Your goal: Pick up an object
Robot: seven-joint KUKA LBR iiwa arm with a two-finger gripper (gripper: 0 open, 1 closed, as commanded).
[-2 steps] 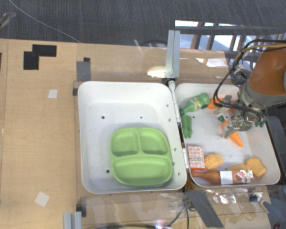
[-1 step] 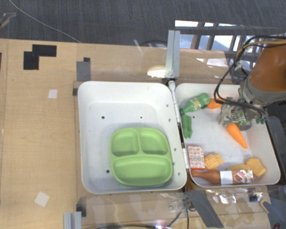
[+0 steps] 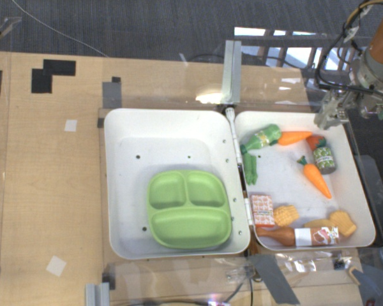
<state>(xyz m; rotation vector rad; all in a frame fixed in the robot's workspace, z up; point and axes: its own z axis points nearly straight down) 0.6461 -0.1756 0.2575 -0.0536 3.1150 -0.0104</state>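
surface: light wooden bench [image 3: 45,190] | on it: two shallow white bins touching side by side, left bin [image 3: 124,171] mid-bench, right bin [image 3: 357,190] toward the right edge | black marks [image 3: 51,74] near the far left corner | pale tape squares [image 3: 71,125] on the left part

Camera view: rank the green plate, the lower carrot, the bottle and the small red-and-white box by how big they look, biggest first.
1. Green plate, by far the largest.
2. Bottle, lying along the bin's near edge.
3. Lower carrot.
4. Red-and-white box, though carrot and box look close, so that order is unsure.
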